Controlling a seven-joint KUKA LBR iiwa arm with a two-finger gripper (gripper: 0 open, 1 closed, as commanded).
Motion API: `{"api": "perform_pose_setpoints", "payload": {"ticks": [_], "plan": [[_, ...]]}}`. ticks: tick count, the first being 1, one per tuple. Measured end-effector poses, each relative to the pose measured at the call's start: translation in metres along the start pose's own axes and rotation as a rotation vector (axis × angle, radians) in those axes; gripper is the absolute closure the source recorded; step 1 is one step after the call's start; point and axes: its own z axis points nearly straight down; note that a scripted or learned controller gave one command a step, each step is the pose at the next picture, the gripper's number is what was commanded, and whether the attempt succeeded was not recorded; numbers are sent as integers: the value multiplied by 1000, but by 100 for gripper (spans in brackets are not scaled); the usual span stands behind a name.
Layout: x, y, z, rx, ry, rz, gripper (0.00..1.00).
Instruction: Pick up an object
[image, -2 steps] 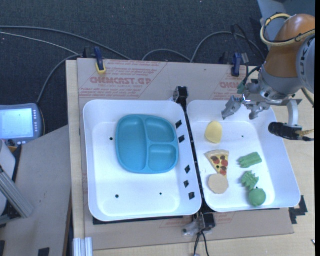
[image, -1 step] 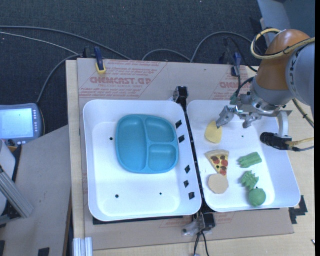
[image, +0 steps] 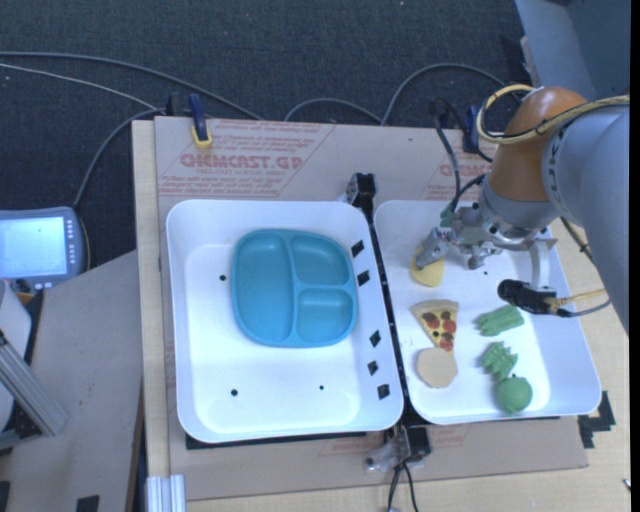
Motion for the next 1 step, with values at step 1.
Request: {"api": "perform_pose_setpoints", "payload": {"ticks": [1], "plan": [[0,0,2,-3,-1,1,0]]}}
